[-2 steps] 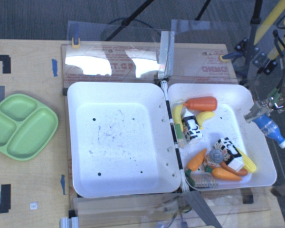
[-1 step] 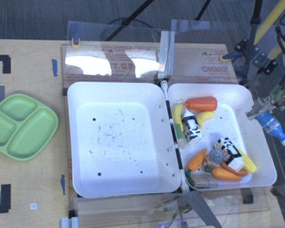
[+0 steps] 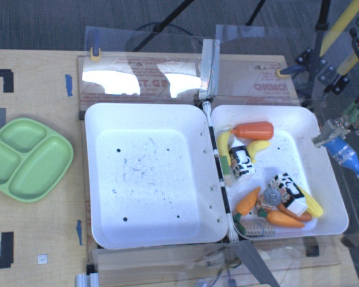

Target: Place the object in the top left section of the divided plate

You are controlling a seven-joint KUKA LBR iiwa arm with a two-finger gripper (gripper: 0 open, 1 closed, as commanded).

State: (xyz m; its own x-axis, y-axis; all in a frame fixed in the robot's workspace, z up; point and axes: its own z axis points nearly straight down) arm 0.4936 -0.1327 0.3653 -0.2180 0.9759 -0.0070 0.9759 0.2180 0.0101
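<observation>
Plywood bench [image 3: 42,64] under a slanted overhead camera, dark carpet and stand legs behind. Two shallow white bins sit side by side: we note the left bin [image 3: 102,124] carries no objects, only faint scuffs on its floor, while the right bin [image 3: 299,124] holds a heap of toy food.

Contents logged in the right bin: a red-orange sausage-shaped piece [image 3: 252,130] near the back, yellow pieces [image 3: 258,147] just beside it, a small black-and-white carton [image 3: 242,160], and toward the front a cluster of carrots [image 3: 285,219] with another black-and-white item [image 3: 289,188].

Green divided plate [image 3: 29,158] rests on the bench well apart from both bins, at the far left. All three sections appear bare, including the top left section [image 3: 23,137].

We cannot make out the gripper among the hardware at the right edge, so its state is undetermined.

Progress judgement: nothing delivered yet. No object is separated from the heap or lifted. Remaining: select and grasp one item, carry it across the left bin, release into the top left section.
</observation>
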